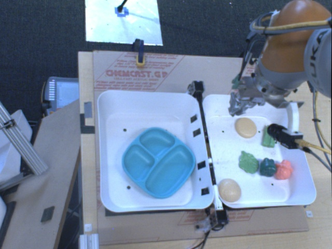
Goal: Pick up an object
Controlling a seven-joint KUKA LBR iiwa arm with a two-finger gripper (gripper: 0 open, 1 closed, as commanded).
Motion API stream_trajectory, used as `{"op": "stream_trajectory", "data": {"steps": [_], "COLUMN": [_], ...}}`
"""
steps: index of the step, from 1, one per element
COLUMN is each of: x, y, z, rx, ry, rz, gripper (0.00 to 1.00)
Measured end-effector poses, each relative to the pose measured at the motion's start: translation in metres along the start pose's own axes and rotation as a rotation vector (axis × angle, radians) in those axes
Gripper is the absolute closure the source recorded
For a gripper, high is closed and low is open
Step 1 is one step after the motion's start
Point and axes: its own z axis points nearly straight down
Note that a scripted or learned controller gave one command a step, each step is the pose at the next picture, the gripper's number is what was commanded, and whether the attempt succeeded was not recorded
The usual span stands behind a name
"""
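Arm: the grey KUKA arm reaches in from the right, its orange band uppermost, wrist tilted down over the right bin (pixel 311 191).
Gripper: the gripper (pixel 237 108) hangs over the far left part of the right bin, just above and beside the tan egg-shaped piece (pixel 246 127).
Fingers: the tips merge into one dark mass from this angle; whether they are spread or closed cannot be told, and nothing is seen between them.
Task objects: all lie in the right bin. The tan egg-shaped piece is nearest the gripper; a second pale round piece (pixel 229 189) rests in the near left corner; a light green lump (pixel 248 162), a dark green piece (pixel 267 167) and a pink piece (pixel 283 170) sit close together mid-bin; another green item (pixel 268 138) lies by the right wall.
Left bin: the left bin (pixel 111 108) holds a blue divided plate (pixel 158 162), well apart from the gripper.
Judgement: the gripper's position suggests the tan piece is the likely target; no grasp is evident yet.
Placement: the spread of pieces probably leaves room for the fingers.
Writing: the board (pixel 150 69) under the bins reads roughly "CHEMCAST"; the smaller print is illegible. Partial letters "UK" show on the arm.
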Motion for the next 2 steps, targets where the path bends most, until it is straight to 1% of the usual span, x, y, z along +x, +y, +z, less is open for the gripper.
{"op": "stream_trajectory", "data": {"steps": [1,2], "x": [0.049,0.111], "y": [-0.003,-0.01], "z": [0.02,0.026], "rx": [0.0,0.0], "ry": [0.0,0.0], "rz": [0.001,0.0], "gripper": [1.0,1.0]}}
